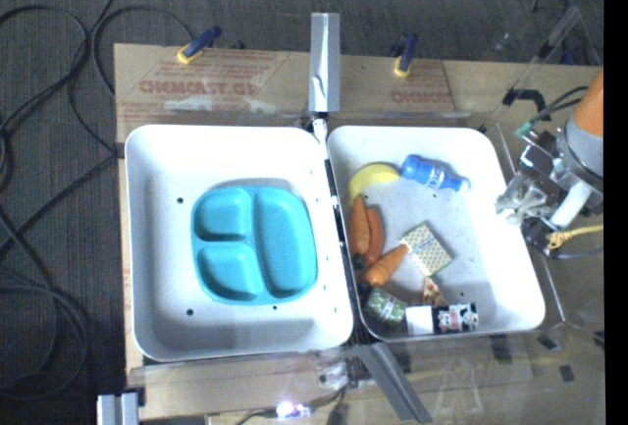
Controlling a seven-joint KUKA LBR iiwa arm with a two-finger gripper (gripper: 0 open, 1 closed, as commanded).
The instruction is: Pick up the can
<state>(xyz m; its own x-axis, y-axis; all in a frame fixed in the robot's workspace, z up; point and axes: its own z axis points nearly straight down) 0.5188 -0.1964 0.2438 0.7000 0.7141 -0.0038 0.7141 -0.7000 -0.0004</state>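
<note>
The can (385, 306) is small, dark and greenish. It lies in the front left corner of the right bin (510, 261), just below the carrots. My gripper (530, 204) hangs at the right rim of that bin, well to the right of the can and a little farther back. Nothing shows in its grip.
The right bin also holds a blue bottle (433, 174), a yellow fruit (371, 179), two orange carrots (369, 241), a patterned box (426, 249) and a white-and-black pack (444, 318). In the left bin (157, 217) lies a blue divided plate (255, 241). Cables run by the gripper.
</note>
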